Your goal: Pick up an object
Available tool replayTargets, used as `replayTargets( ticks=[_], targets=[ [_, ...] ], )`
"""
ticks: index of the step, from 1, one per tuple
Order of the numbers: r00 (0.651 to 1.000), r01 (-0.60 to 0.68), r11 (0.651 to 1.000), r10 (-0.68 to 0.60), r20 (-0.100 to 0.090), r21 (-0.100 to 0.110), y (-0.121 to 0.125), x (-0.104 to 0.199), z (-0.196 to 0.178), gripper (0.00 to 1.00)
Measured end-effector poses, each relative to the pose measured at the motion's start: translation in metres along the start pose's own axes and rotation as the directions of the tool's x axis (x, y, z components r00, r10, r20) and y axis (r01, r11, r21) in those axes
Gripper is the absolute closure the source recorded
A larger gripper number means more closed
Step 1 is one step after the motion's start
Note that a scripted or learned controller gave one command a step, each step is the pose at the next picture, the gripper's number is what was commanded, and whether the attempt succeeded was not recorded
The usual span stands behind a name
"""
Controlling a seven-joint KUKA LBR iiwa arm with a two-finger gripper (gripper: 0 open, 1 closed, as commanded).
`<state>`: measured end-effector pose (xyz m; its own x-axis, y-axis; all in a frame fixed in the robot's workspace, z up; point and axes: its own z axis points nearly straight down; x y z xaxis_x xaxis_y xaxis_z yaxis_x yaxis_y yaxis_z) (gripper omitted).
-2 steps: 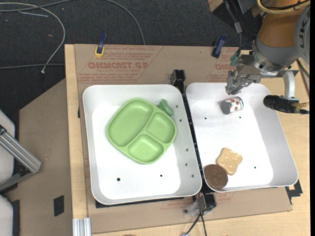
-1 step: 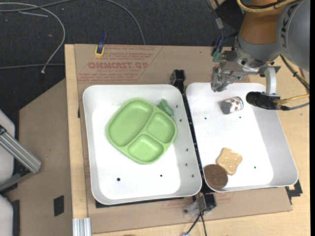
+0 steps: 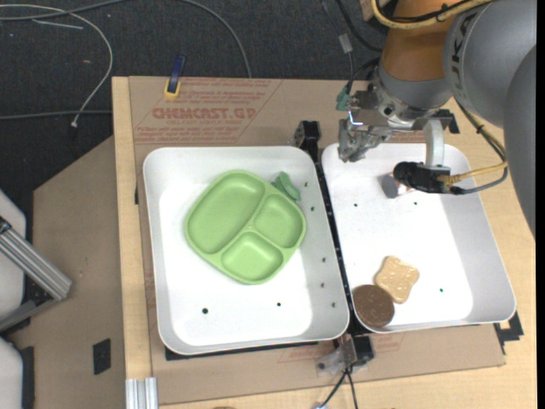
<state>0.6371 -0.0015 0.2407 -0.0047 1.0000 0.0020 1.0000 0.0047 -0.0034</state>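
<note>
Right now your hand (image 3: 356, 147) hangs over the right bin's (image 3: 426, 245) far corner, grip state unclear, while the cookie (image 3: 397, 278) and brown disc (image 3: 373, 305) lie well nearer the camera, likely a pre-pick hover.

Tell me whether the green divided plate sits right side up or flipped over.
Right side up. The green divided plate lies flat in the left bin, its three hollows and raised dividers facing the camera; nothing is visible in them.
</note>
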Motion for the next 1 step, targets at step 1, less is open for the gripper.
replayTargets(
  ticks=[1],
  targets=[
    [1.0, 0.0, 1.0, 0.0, 0.0, 0.0, 0.0012, 0.0439, 0.0053, 1.0]
  ],
)
